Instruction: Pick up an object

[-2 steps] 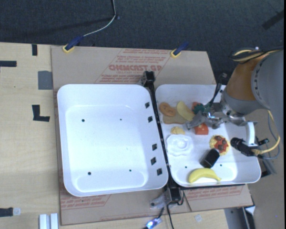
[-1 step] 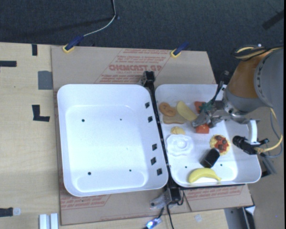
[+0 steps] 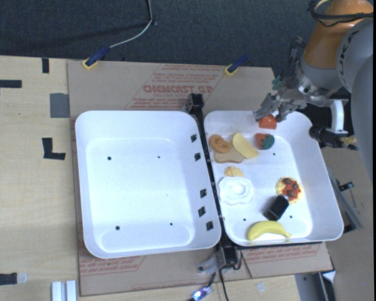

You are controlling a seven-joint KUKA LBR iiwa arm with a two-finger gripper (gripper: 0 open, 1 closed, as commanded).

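Gripper seen above right bin far edge, small red object apparently pinched between fingers. Grasp to be kept firm; lift to be made straight, slow, clear of bin rim.

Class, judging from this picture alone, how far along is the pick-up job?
Done: the pincer has reached the right bin's far edge. In hand: it sits at a small red object, grasp unclear. Left: a clear lift; the banana and other items lie untouched.

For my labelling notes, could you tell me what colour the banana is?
Yellow; the banana shows in the camera view, near the right bin's front edge.
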